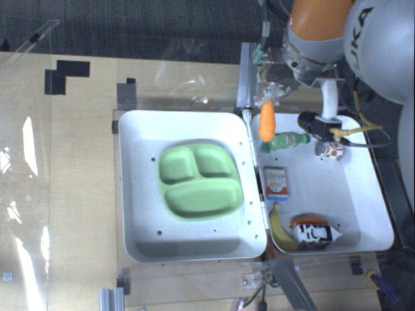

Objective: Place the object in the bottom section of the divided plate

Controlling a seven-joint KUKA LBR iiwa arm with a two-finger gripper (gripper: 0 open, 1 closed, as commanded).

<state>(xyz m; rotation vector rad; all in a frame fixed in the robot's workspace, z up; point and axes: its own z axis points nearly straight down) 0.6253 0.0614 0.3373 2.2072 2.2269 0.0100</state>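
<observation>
An orange carrot hangs upright above the left rim of the right bin, its top pinched between the fingers of my gripper. The gripper is shut on the carrot and sits near the back of the divider between the two bins. The green divided plate lies in the middle of the left bin, to the left of and nearer than the carrot. Its large bottom section faces the front edge, with two smaller sections behind it.
In the right bin lie a green bottle just below the carrot, a small printed box, a banana and a red, black and white packet at the front. A small patterned item sits at the back.
</observation>
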